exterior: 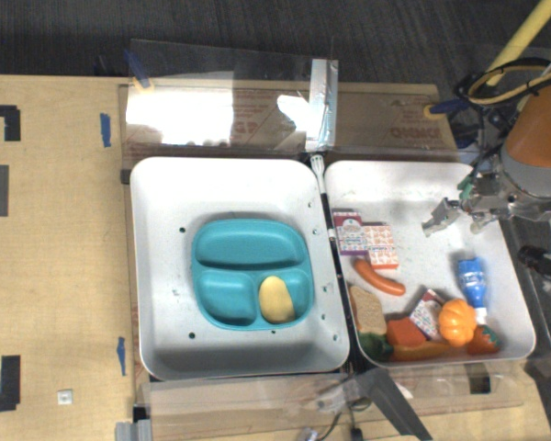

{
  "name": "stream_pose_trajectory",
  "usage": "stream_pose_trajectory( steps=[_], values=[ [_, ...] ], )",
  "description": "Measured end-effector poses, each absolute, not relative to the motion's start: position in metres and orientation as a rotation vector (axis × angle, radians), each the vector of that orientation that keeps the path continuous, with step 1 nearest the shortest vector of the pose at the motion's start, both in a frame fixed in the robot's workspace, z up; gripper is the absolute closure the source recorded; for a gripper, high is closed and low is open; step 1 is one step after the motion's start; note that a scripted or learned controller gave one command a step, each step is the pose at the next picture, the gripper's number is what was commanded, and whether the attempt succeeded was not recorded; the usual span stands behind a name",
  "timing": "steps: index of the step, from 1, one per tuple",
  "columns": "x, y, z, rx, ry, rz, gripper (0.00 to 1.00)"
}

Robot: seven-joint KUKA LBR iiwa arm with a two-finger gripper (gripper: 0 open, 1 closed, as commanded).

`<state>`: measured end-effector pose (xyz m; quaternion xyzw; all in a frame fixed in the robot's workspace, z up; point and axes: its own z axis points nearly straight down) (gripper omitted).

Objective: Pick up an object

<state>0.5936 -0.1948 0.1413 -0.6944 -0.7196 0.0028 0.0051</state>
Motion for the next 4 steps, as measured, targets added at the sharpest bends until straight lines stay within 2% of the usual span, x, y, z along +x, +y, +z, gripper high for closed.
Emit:
stream_pose_trajectory(
  steps=[1,2,3,4],
  values=[
    [0.546,-0.210,0.093,-2.072,-2.350,-0.014,0.00],
    [0.544,-0.213,0.099,-2.075,-2.347,-0.005,1.00],
    [0.556,-0.164,0.232,-2.325,-2.111,0.002,1.00],
    [0.601,-0.138,0.343,-2.465,-1.948,0.003,1.00]
  ],
)
